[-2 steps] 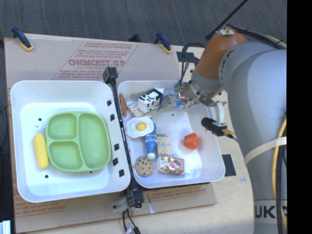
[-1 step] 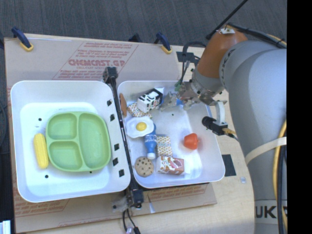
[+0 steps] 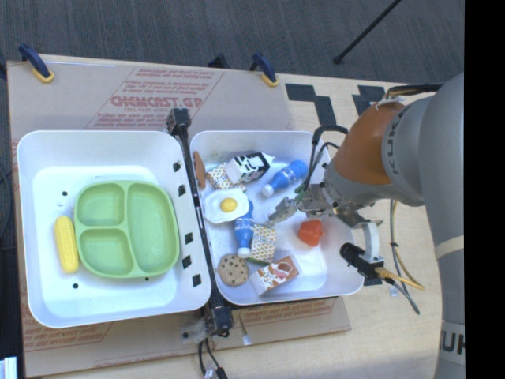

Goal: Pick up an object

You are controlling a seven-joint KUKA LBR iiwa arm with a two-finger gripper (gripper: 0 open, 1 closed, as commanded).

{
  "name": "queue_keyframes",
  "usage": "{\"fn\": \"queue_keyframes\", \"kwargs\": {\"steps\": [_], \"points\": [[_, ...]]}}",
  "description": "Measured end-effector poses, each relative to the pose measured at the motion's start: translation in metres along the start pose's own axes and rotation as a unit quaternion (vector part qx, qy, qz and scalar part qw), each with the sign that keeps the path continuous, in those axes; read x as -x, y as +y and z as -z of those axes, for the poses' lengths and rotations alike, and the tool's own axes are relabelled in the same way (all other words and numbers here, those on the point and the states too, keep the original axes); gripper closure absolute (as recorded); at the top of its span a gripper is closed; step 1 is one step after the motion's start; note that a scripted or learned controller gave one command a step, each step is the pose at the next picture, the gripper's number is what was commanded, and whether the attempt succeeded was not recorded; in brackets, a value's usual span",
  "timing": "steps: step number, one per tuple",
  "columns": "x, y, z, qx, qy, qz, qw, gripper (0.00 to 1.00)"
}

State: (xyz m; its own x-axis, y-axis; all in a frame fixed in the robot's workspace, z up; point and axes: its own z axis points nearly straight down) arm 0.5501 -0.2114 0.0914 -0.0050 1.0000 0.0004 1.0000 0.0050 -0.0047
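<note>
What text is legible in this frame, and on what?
"CHEMCAST GP", red print on the brown cardboard sheet behind the bins; the smaller red lines around it are too blurred to read.
"KU", cut-off lettering on the grey arm base.
Print on the small food packets in the right bin: too small to read.

- I see a fried egg toy (image 3: pixel 228 205) lying flat at the left side of the right bin (image 3: pixel 341 283).
- A blue bottle (image 3: pixel 285 177) lies tilted near the bin's back wall.
- A second small blue bottle (image 3: pixel 244 236) sits below the egg.
- A cookie (image 3: pixel 232 269) lies flat near the front-left corner.
- A red, roundish item (image 3: pixel 311 231) rests mid-bin, just right of a patterned packet (image 3: pixel 263 243).
- A black-and-white carton (image 3: pixel 248 166) lies at the back.
</note>
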Motion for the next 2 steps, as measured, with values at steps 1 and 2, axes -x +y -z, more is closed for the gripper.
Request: {"fn": "queue_keyframes", "kwargs": {"steps": [1,2], "points": [[-0.001,-0.05,0.0,0.001,0.0,0.0,1.0,0.0],[0.0,-0.049,0.011,0.002,-0.001,0.003,1.0,1.0]]}}
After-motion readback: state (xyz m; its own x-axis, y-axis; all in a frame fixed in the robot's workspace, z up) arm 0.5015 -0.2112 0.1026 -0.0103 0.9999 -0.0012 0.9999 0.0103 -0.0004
